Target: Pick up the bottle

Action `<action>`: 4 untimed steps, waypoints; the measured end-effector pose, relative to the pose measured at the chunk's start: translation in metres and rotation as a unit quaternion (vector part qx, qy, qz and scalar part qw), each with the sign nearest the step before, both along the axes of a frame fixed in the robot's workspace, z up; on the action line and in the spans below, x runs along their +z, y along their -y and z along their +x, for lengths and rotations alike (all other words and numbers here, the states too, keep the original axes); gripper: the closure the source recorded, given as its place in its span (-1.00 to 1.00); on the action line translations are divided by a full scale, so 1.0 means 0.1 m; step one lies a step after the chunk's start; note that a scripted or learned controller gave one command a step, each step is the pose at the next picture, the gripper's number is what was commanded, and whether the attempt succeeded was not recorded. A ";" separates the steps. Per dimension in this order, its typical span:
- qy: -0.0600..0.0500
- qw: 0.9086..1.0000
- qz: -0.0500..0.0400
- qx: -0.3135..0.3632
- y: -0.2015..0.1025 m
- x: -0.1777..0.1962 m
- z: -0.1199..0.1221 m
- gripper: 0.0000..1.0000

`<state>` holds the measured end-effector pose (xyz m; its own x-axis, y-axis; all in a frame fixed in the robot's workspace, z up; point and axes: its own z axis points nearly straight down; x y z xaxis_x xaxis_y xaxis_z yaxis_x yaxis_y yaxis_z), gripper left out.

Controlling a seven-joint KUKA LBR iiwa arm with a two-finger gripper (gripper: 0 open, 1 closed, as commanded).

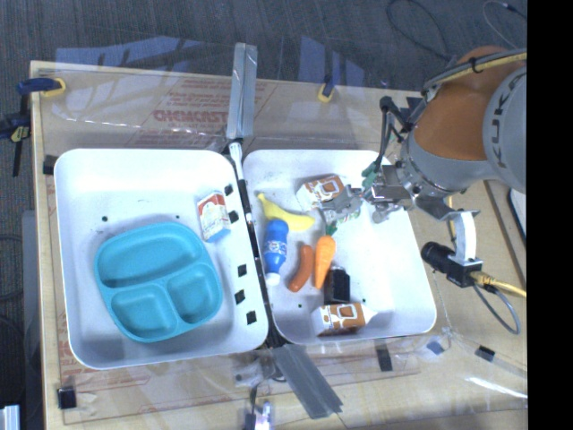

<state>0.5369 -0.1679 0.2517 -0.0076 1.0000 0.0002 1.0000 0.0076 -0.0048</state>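
Note:
The bottle, blue with a white cap end, lies on its side along the left wall of the right bin. A yellow banana touches its upper end. My gripper hangs over the upper middle of the right bin, beside a small brown and white carton. It is to the right of and a little above the bottle, and apart from it. An orange carrot lies just below the gripper.
An orange sausage-like piece, a black object and another small carton lie in the right bin's lower half. The left bin holds a blue divided plate and a red and white carton.

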 end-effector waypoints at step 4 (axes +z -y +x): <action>0.003 0.997 0.005 -0.077 -0.66 -1.34 0.27 1.00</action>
<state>0.5637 -0.1017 0.1174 0.1453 0.9893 0.0113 0.9894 -0.1453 0.0003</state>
